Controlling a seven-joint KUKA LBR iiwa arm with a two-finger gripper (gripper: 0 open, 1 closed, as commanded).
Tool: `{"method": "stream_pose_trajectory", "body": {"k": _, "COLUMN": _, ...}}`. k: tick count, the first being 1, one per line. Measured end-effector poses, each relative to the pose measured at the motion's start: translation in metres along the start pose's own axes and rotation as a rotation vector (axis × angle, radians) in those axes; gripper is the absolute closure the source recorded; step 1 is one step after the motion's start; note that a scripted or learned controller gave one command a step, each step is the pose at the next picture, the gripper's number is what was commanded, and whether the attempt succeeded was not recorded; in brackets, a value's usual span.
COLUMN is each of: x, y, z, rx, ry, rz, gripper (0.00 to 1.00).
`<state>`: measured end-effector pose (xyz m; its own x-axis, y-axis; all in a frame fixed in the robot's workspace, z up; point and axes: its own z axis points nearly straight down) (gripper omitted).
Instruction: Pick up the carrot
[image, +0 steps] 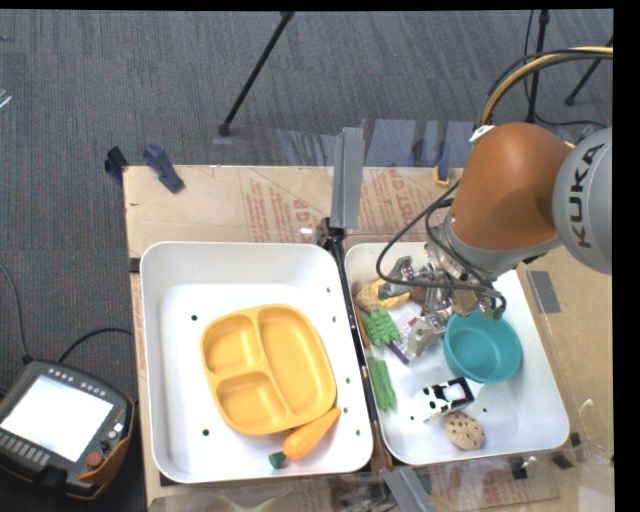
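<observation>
"KUKA" on arm (590, 205); carrot (310, 436) w/ no label, prob.

I have one fixed camera, mounted above the tabletop (230, 205) and tilted down at a slant; it takes in the left bin (170, 300) and the right bin (535, 400) together, side by side, with grey carpet (120, 80) beyond the far edge. It sits far enough back to frame both bins whole; the arm (520, 195) enters from my right.
</observation>
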<state>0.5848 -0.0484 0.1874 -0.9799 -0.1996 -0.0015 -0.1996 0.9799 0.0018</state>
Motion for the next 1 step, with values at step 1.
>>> {"method": "stream_pose_trajectory", "body": {"k": 1, "x": 0.0575, "y": -0.0101, "z": 0.0003, "rx": 0.000, "ry": 0.003, "rz": 0.140, "gripper": 0.00}}
